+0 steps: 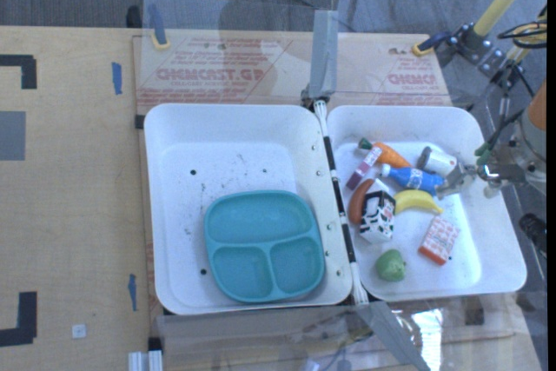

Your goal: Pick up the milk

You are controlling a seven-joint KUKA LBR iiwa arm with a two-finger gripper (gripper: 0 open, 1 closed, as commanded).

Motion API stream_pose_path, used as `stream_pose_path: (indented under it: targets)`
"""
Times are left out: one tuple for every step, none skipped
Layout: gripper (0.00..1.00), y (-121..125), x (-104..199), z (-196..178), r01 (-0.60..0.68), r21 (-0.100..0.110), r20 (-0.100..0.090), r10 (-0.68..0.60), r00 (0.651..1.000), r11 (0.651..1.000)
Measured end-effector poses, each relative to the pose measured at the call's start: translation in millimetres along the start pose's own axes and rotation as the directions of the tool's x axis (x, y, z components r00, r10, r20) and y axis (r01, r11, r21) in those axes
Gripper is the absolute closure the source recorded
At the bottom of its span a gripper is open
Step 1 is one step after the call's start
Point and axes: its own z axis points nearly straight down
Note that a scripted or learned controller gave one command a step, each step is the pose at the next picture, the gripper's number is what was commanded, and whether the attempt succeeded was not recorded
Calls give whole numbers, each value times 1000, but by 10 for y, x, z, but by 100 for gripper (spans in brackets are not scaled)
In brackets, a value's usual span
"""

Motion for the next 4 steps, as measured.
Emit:
stream_pose_path:
  targets:
    - [0, -54, 567, 926, 36, 2, -1, -36, 999, 999]
    - [0, 131, 707, 1028, -202, -36, 11, 203, 979, 979]
    - [0, 780, 1337, 221, -313, 2, 1, 313, 950, 950]
    - [0, 573, 921, 1100, -249, -6, -2, 249, 968, 968]
